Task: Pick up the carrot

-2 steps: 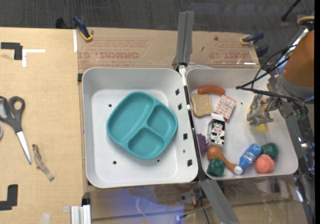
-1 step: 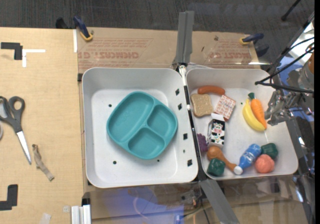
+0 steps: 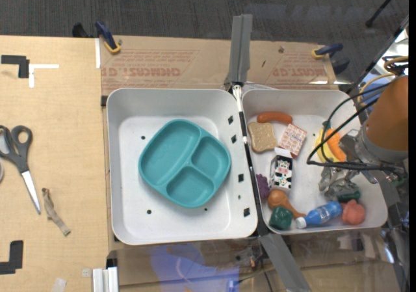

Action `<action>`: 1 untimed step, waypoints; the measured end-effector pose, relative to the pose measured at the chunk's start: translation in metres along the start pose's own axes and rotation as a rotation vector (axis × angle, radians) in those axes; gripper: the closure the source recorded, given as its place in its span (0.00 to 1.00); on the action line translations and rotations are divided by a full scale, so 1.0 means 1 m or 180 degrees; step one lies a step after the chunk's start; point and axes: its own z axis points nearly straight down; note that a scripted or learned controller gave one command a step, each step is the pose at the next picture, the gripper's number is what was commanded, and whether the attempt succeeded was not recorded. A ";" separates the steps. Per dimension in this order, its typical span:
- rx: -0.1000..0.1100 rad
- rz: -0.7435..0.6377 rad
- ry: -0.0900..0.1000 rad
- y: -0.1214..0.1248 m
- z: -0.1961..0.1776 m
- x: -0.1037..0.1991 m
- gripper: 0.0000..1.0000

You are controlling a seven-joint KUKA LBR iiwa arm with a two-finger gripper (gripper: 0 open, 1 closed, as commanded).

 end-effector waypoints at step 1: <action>0.0000 -0.0002 -0.0001 0.000 0.000 0.000 0.00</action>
